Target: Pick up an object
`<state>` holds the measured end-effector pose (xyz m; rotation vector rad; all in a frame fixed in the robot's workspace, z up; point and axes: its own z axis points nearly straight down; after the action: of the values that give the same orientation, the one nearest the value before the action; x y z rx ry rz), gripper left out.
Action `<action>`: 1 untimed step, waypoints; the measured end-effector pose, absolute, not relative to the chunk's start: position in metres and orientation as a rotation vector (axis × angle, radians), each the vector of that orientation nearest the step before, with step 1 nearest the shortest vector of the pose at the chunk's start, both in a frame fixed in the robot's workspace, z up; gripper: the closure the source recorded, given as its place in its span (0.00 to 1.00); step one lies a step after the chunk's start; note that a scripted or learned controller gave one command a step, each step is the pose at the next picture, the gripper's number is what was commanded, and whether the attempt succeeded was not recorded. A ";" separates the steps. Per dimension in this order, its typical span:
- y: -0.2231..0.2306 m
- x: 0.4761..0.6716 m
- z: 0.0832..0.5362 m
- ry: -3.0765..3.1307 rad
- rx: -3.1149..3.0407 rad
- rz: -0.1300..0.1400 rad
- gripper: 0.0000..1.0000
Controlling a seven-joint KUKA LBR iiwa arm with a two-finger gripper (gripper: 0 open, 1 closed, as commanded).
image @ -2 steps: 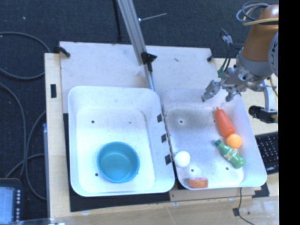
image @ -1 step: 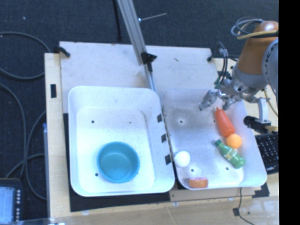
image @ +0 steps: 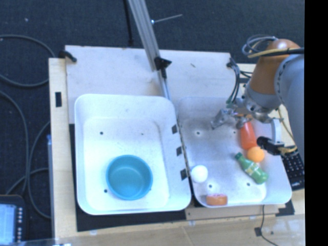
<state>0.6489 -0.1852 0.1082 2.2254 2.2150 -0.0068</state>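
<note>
My gripper (image: pixel 231 120) hangs over the far part of the right bin (image: pixel 205 117), with its fingers spread and nothing between them. Just right of and below it lies a red-orange oblong object (image: pixel 247 135). An orange ball (image: pixel 255 154) and a green bottle (image: pixel 252 169) lie further toward the front, along the bin's right side. A white ball (image: pixel 199 173) rests near the bin's left wall. A small orange-red piece (image: pixel 217 199) sits at the front edge.
The left bin (image: pixel 92 111) holds a blue bowl (image: pixel 129 177) near its front. A slanted metal pole (image: pixel 146 27) rises behind the bins. The grey arm with its orange band (image: pixel 269 70) comes in from the right.
</note>
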 end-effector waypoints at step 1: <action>-0.186 0.651 0.126 2.208 2.219 0.005 1.00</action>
<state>0.6513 -0.1861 0.1258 2.2188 2.2078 0.0045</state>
